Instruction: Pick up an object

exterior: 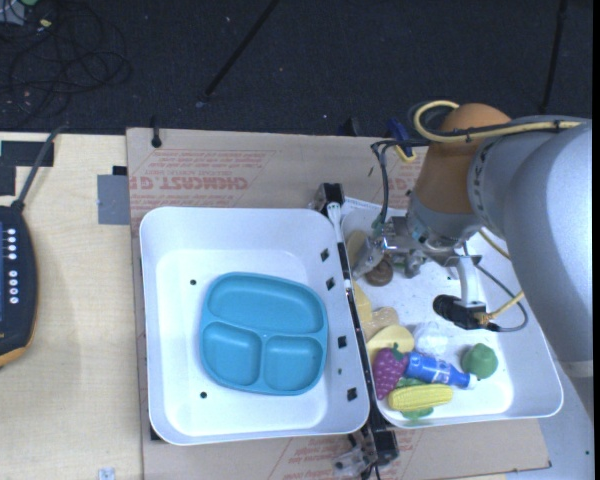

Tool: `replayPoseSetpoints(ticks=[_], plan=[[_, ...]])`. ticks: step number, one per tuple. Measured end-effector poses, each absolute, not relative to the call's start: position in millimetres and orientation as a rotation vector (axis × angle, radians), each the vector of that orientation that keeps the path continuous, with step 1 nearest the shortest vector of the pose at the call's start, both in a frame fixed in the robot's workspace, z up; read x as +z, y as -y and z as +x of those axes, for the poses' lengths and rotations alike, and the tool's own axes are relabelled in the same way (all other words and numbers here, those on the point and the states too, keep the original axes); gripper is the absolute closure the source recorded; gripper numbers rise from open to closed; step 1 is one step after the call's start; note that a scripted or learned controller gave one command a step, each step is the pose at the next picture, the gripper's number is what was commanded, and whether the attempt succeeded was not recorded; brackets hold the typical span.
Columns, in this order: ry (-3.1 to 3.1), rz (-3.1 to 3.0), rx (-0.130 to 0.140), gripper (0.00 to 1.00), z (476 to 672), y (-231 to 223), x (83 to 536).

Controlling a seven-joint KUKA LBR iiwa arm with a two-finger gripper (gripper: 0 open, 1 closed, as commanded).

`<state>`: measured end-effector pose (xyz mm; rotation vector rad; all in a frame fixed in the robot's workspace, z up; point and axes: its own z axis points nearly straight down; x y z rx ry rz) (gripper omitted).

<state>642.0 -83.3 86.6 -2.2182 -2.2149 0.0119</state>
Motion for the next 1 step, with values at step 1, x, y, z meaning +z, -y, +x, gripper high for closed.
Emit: replayPoseSetpoints(ticks=[1], plan=[[2.226,-2.223,-0.007,0.00,645.6,67.4,194.0]])
